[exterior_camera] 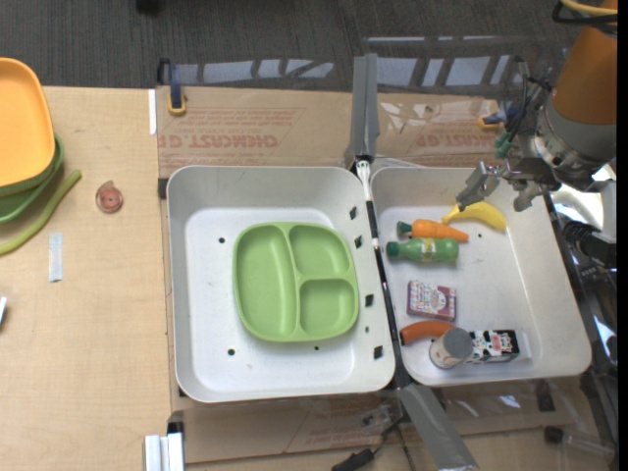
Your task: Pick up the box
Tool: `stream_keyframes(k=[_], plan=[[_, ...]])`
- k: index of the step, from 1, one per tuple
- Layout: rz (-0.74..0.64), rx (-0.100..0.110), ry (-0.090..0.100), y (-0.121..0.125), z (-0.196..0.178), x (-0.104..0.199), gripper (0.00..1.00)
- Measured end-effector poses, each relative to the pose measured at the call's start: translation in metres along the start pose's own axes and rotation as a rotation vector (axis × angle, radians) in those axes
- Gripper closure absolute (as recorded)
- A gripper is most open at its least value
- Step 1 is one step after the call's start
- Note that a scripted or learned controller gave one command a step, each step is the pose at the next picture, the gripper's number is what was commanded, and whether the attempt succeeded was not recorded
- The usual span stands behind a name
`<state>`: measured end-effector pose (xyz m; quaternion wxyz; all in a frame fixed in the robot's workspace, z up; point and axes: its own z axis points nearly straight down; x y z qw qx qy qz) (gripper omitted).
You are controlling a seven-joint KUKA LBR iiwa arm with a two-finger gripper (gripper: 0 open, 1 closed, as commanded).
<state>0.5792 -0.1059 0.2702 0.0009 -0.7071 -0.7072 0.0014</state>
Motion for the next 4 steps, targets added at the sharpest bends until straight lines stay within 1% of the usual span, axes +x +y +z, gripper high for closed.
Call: stream_keyframes(k=[1,2,3,4], plan=[[0.075,0.002,0.000,-0.050,0.080,0.024,0.00],[0.105,0.000,0.001,-0.035,0.179,0.013,0.00],[-0.095,-0.001,0.001,-0.067,0.179,0.006,0.00],[-0.091,-0.001,0.001,-0.067,0.171,0.005,1.00]])
